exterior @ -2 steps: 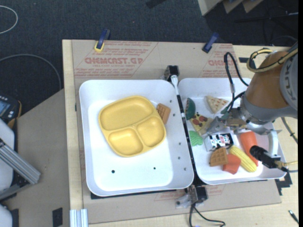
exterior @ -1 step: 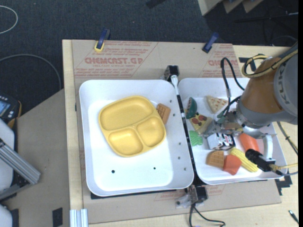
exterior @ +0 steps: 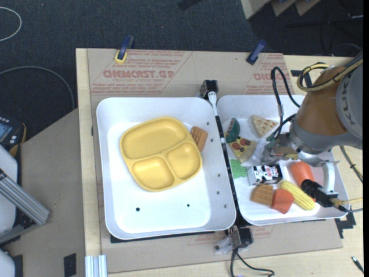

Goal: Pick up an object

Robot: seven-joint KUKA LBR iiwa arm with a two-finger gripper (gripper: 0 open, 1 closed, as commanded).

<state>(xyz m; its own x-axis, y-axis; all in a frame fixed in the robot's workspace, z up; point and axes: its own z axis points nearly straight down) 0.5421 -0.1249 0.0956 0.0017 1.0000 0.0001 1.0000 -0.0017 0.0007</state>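
In the right bin (exterior: 336, 184), nearest, lay a toy corn cob (exterior: 297, 194) beside a red block (exterior: 282, 201) and a waffle piece (exterior: 262, 195). Just beyond, the gripper (exterior: 275, 152) hung low over the toys (I could not tell how its fingers stood). The left bin (exterior: 109, 154) held a yellow plate (exterior: 159, 153).

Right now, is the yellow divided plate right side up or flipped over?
Right side up: the yellow divided plate shows its three hollow compartments facing the camera in the left bin.
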